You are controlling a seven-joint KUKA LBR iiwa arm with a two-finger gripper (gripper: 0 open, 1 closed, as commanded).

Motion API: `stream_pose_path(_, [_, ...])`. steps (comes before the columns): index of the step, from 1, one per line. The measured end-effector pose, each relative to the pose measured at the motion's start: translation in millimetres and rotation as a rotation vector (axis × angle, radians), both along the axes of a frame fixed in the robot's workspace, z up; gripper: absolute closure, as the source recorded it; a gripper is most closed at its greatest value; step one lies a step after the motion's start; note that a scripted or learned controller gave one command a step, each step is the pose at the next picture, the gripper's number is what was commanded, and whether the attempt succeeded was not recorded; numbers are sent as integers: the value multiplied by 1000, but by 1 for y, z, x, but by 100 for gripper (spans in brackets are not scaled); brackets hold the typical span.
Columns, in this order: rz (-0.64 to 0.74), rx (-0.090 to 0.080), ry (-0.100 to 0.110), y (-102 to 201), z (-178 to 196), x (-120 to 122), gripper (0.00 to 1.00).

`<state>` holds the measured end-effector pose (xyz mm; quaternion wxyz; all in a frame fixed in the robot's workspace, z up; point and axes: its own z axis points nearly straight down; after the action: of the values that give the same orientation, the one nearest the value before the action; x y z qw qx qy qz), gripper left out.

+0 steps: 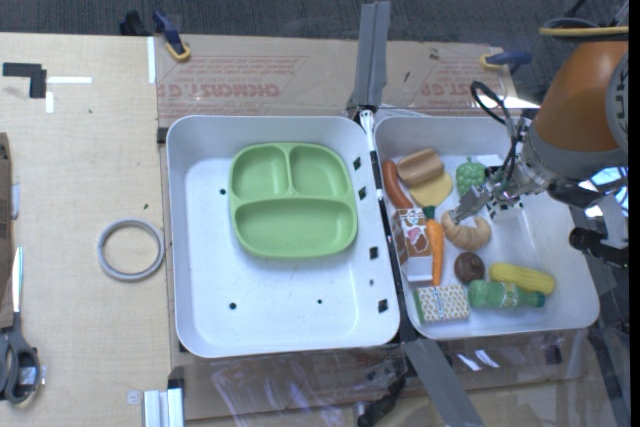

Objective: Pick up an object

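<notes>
While the hand (470,207) hovers low in the right bin (560,310), grip state cannot be told | risk: crowded toys could snag or slip | target: tan pretzel-shaped toy (467,234) just below the hand, carrot (436,250) left of it, corn cob (522,277) lower right.
</notes>
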<state>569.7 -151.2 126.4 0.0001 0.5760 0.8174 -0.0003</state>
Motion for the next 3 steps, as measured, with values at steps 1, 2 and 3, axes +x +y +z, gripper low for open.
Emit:
stream_pose_path(1, [132, 0, 1, 43, 9, -22, 0])
stream_pose_path(2, [185, -9, -23, 7, -22, 47, 0])
stream_pose_path(3, [360, -5, -3, 40, -31, 90, 0])
